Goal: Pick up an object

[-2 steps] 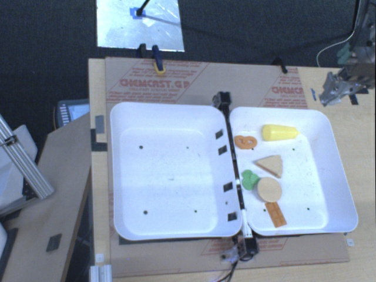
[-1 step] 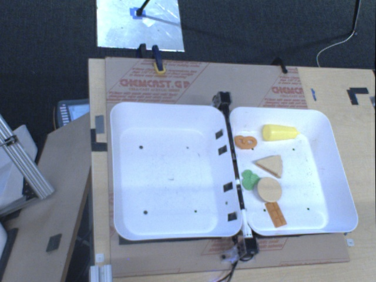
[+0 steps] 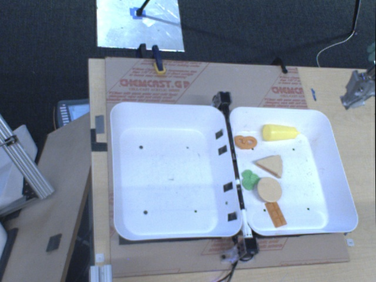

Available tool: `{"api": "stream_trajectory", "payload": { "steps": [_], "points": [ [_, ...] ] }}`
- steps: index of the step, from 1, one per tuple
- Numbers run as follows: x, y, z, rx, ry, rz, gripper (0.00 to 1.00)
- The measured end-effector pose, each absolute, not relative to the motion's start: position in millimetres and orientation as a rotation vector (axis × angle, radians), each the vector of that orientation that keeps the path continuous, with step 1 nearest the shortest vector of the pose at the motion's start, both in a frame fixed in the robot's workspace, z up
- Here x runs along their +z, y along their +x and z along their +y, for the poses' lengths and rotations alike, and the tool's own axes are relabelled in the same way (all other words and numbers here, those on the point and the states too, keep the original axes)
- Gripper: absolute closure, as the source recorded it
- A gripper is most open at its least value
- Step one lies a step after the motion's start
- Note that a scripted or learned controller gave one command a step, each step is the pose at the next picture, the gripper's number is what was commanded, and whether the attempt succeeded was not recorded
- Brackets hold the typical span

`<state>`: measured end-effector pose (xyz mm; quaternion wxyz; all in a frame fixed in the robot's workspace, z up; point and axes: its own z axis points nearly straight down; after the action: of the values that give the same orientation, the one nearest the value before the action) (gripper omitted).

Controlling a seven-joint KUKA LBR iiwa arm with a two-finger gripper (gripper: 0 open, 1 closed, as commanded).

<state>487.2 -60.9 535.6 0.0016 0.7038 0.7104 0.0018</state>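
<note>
The right bin point(image 3: 329, 157) holds several small items. A yellow rounded piece point(image 3: 278, 133) lies near its far wall, with an orange pretzel shape point(image 3: 245, 141) to its left. A tan wedge point(image 3: 269, 165) sits mid-bin. Below it a green piece point(image 3: 249, 180) touches a round tan disc point(image 3: 269, 189), and an orange-brown bar point(image 3: 276, 214) lies nearer the front wall. A grey metal part that looks like my gripper point(image 3: 357, 90) hangs at the right edge of the view, beyond the bin's far right corner and well apart from every item.
The left bin point(image 3: 117, 175) sits beside the right one, joined by a black clip strip point(image 3: 234, 169). A shiny sheet point(image 3: 140, 16) lies beyond the bench. An aluminium rail point(image 3: 23, 163) slants at the left edge. A thin cable point(image 3: 338, 40) loops at top right.
</note>
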Motion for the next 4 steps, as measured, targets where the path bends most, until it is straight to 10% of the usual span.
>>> {"api": "stream_trajectory", "payload": {
  "steps": [1,3,4],
  "points": [
    [407.5,488.7,33.5,-0.009,2.212,2.242,1.00],
    [540.0,486.0,155.9,0.018,2.207,2.231,1.00],
    [534.8,485.7,229.7,0.005,2.210,2.234,1.00]
  ]
}}
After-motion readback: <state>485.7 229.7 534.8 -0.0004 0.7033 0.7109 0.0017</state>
